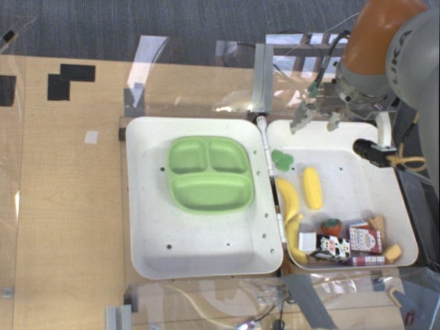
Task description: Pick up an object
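My gripper [317, 121] hangs over the far edge of the right bin [344, 162], its two fingers spread apart with nothing between them, so it is open. Below it in that bin lie a small green leafy piece [282, 159], a short yellow corn cob [312, 188] and a curved banana [290, 215] along the left wall. At the near end are a red strawberry [332, 226], a red-and-white carton [364, 239], a black-and-white box [328, 247] and a tan piece [392, 253].
The left bin [148, 246] holds a green divided plate [210, 174]. A metal rail [269, 184] separates the two bins. The grey arm with its orange band [385, 26] comes in from the upper right.
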You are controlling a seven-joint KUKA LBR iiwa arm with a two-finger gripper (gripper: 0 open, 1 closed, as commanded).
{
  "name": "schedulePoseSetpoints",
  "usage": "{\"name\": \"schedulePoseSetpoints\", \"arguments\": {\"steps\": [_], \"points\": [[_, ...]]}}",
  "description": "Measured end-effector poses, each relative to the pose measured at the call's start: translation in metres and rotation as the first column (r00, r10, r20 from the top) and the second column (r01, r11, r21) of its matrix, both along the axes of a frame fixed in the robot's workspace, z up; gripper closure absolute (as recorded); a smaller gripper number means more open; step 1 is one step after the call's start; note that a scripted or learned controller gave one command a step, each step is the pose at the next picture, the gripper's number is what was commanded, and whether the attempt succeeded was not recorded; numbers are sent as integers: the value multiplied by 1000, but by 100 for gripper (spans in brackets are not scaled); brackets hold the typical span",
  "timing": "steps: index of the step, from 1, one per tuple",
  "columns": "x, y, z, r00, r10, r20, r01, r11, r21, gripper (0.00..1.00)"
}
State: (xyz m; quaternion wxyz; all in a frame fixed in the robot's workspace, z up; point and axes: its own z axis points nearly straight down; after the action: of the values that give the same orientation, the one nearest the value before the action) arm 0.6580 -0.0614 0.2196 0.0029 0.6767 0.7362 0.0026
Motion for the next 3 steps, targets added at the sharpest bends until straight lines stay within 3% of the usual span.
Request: {"name": "schedulePoseSetpoints", "arguments": {"steps": [1, 2, 3], "points": [[-39, -43, -128, 999, -37, 0, 37, 999, 0, 0], [-37, -42, -116, 999, -35, 5, 35, 999, 1, 100], [-47, -4, -17, 983, -184, -1, 184, 983, 2, 100]]}}
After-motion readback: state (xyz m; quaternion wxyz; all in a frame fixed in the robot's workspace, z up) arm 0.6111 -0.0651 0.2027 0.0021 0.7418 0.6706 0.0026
